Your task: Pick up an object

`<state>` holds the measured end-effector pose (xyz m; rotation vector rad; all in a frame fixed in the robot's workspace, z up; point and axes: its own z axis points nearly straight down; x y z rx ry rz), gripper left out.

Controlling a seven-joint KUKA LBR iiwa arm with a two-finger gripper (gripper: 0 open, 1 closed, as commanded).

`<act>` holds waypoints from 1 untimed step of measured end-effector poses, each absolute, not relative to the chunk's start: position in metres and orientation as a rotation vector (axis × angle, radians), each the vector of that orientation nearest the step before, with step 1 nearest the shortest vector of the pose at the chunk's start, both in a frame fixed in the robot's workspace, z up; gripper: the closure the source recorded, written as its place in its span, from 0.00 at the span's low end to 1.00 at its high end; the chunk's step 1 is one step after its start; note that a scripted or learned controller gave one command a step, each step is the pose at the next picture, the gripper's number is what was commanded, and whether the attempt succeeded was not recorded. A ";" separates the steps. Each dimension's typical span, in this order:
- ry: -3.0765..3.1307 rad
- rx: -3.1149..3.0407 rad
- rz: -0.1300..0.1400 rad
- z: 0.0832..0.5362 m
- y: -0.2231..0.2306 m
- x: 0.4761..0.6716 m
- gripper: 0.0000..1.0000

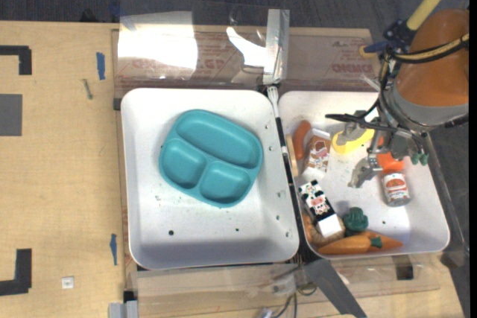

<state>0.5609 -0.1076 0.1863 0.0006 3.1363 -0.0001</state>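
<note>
Lying along the right bin's [440, 234] near edge: an orange carrot [358, 243], a green lump [355, 220] just behind it, and a black-and-white cow-print carton [317, 202] by the near-left corner. Mid-bin: a small bottle with an orange cap [395, 182] just beside the hand [365, 171]; can't tell if the hand is clenched or released. Farther back: a yellow piece [350, 141] and an orange sausage shape [300, 141] against the left wall. The left bin [141, 182] carries a teal three-compartment plate [212, 156], smooth plastic.
</note>
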 end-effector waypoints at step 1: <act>3.129 0.113 -0.004 0.115 -0.153 0.507 0.00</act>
